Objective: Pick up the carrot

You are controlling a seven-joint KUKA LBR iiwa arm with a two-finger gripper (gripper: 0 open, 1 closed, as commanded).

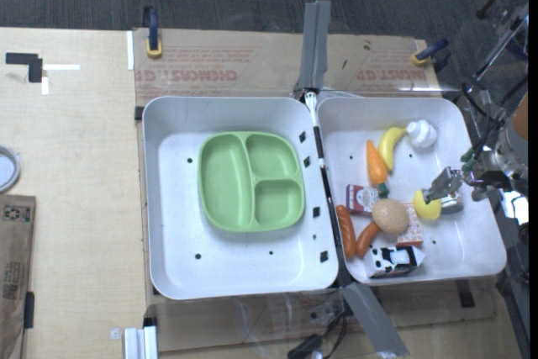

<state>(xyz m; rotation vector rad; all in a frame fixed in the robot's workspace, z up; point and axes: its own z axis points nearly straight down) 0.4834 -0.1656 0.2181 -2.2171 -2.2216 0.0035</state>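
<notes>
End effector (439, 191): low in right bin (471, 261), near its right wall, metal fingers (443, 180) slightly apart, touching a yellow lemon-like fruit (427, 207); nothing clamped between them. Carrot (376, 161): orange, lying lengthwise on the bin floor, well to the left of the end effector and slightly farther back, untouched. Banana (388, 145): just beside the carrot on the end-effector side, curved, touching or nearly touching it. White crumpled object (420, 133): behind and left of the end effector, next to the banana's tip. Brown egg-shaped item (390, 216): left of the end effector, just beside the yellow fruit. Red-and-white carton (362, 198): farther left, below the carrot. Two orange-red sausages (351, 235): left and toward the front, near the bin's left wall. Black-and-white cow-patterned item (392, 261): front left of the end effector. Left bin (168, 256): far left, carrying a green divided plate (250, 180) of three compartments. Tabletop (67, 181): pale wood, beyond the left bin. Blue-and-yellow clamps (151, 34): along the rear edge.
</notes>
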